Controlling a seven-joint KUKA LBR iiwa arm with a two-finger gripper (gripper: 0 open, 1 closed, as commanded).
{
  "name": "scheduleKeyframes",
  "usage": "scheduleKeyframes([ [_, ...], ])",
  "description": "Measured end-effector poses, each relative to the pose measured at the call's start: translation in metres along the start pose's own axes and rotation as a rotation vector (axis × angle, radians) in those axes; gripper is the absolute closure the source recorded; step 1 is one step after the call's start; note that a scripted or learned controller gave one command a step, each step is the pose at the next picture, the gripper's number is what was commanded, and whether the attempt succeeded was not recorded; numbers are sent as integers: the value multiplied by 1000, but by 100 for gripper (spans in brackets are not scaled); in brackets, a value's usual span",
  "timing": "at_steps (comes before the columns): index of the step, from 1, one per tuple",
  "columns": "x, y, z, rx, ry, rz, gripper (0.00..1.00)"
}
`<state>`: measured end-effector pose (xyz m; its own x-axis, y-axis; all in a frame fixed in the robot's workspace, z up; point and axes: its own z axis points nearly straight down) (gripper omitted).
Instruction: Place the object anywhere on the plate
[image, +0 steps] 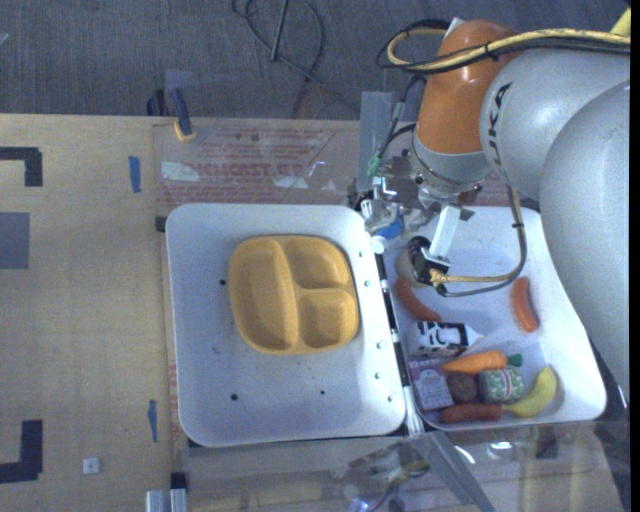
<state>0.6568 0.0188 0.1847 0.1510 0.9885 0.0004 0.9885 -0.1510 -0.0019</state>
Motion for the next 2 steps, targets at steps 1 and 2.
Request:
scheduleKeyframes([
  [1,64,-24,0,0,0,-50,100],
  [2,64,-24,0,0,0,-49,0],
])
